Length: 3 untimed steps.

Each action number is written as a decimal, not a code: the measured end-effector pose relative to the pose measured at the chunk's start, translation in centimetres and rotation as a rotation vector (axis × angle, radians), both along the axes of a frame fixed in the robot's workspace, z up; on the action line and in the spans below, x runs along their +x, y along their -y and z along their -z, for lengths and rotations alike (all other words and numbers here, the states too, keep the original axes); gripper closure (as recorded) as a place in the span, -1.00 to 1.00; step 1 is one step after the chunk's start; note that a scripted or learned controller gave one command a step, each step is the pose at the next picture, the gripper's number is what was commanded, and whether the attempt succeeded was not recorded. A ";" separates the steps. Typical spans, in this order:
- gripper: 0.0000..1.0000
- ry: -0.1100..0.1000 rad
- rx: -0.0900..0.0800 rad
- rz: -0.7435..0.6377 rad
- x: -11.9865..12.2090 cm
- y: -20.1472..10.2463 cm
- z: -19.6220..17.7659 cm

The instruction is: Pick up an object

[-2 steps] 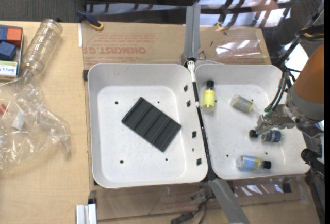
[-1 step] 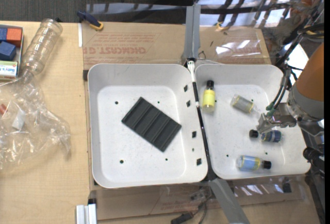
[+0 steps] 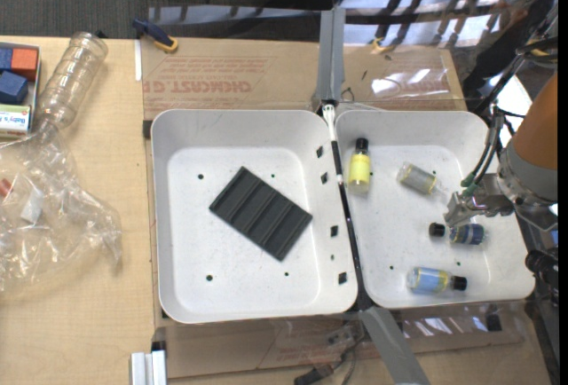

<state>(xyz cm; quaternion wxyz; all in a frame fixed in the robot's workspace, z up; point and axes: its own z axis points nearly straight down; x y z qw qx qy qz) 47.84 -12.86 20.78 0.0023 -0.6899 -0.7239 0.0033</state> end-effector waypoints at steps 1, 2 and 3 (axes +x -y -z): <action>1.00 0.007 0.000 -0.002 0.0 -1.8 -4.6; -1.00 0.007 0.000 -0.002 0.0 -1.8 -4.6; -1.00 0.003 0.002 -0.045 -0.2 -2.2 6.1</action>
